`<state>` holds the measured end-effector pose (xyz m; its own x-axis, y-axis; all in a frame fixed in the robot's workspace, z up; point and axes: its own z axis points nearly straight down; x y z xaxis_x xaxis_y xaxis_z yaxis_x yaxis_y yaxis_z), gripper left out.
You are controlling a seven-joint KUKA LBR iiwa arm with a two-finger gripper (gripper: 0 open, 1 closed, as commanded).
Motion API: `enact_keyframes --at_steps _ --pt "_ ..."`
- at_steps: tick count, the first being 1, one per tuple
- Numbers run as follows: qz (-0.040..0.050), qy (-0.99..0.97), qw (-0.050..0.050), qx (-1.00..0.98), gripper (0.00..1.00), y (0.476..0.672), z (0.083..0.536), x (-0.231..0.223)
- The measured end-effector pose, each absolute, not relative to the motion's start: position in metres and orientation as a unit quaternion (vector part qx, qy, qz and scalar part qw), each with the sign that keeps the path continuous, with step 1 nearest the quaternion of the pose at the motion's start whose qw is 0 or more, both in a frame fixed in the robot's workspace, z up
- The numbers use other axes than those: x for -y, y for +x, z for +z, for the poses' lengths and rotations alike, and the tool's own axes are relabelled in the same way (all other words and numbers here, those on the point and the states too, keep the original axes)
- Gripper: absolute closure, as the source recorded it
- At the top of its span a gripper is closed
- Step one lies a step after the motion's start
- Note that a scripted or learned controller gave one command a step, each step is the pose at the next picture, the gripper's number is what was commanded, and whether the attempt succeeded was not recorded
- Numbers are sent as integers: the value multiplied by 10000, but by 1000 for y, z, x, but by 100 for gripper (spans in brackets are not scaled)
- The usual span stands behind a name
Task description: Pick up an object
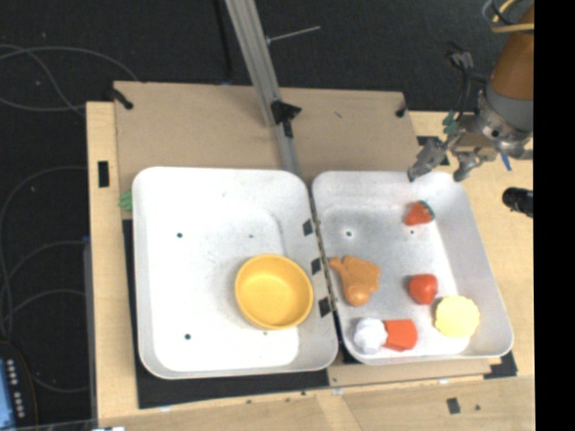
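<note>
Camera view, contents listed largest to smallest:

- Left bin (180, 214), shallow, white: bears one yellow bowl (273, 291), upright, mouth up, near the bin's right wall
- Right bin (377, 196), shallow, white, set just beside the left one: bears six small items
- Arm (514, 70), grey with orange band, reaching in at the upper right
- Gripper (446, 162), poised over the right bin's far rim; fingers spread apart, nothing between them
- Tan pear-shaped piece (354, 277), at the right bin's left wall, lying on its side; long axis runs roughly from upper left to lower right, broad end toward the near edge
- Pale yellow round piece (456, 316), near right corner
- Orange block (402, 333), near edge, touching the white ball (368, 334) on its left
- Red round piece (422, 287), just above the pale yellow one
- Red piece with green top (418, 213), nearest the gripper, standing apart from the rest; likely candidate for the pick

Handling, judged: the red piece with green top looks like light, stiff toy fruit, smooth and apt to slip or roll. Compact, no clear long axis; green tip points up and right. Best taken across its widest red middle, fingers either side, clear of the tip
</note>
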<state>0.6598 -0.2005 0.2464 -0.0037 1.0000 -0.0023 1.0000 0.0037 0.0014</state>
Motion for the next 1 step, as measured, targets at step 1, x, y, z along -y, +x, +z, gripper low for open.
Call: enact_keyframes --at_steps 1 --pt "-10 7055 15 -7087 0 660 246 201"
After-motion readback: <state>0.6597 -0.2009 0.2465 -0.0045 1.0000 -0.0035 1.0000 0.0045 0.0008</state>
